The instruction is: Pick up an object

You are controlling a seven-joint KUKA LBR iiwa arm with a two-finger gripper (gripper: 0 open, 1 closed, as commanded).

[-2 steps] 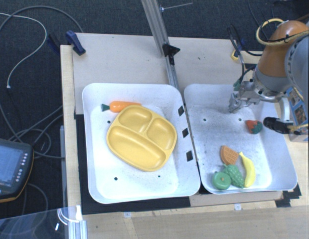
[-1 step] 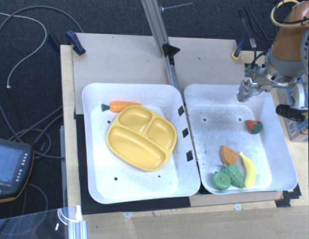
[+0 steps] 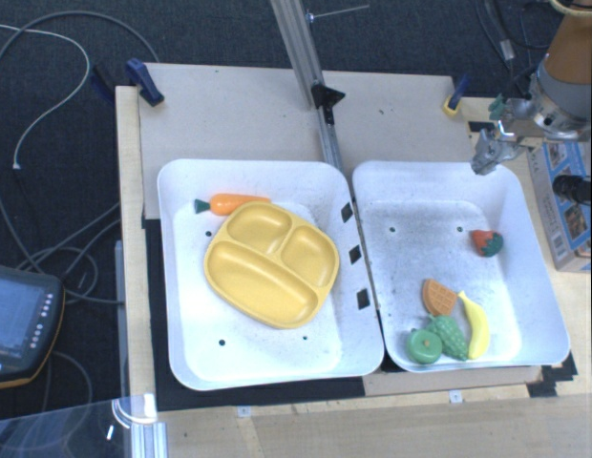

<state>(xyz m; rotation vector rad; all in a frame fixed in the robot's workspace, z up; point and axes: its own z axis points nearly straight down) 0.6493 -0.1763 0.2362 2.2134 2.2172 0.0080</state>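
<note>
The arm (image 3: 568, 60) is reaching in from three o'clock, and its gripper (image 3: 487, 156) is hanging over the top rim of the right bin (image 3: 396, 184), toward that bin's one o'clock corner. Whether its fingers are parted or closed cannot be told from this view, and nothing is showing between them.

No object is being held, so the pick is not yet begun. The nearest candidate is the strawberry (image 3: 486, 242), sitting alone near the right wall at about three o'clock in the bin, at six o'clock from the gripper. A cluster is lying at the bin's five o'clock: an orange slice (image 3: 438, 297), a banana (image 3: 475, 324), a green bumpy piece (image 3: 451, 336) and a green round piece (image 3: 424, 345), all touching or just beside one another. In the left bin (image 3: 181, 342) a yellow tray (image 3: 271, 262) is sitting tilted, with a carrot (image 3: 235, 201) just beside its eleven o'clock edge.

The strawberry is looking like the best target, since it is standing well apart from everything else. To do this well, the gripper should be travelling toward six o'clock until it is centred above it, descending straight with the fingers spread wide, one on each side, and keeping clear of the sloped wall nearby. The cluster is riskier: a finger is likely to land on a neighbour and push the pile aside.
</note>
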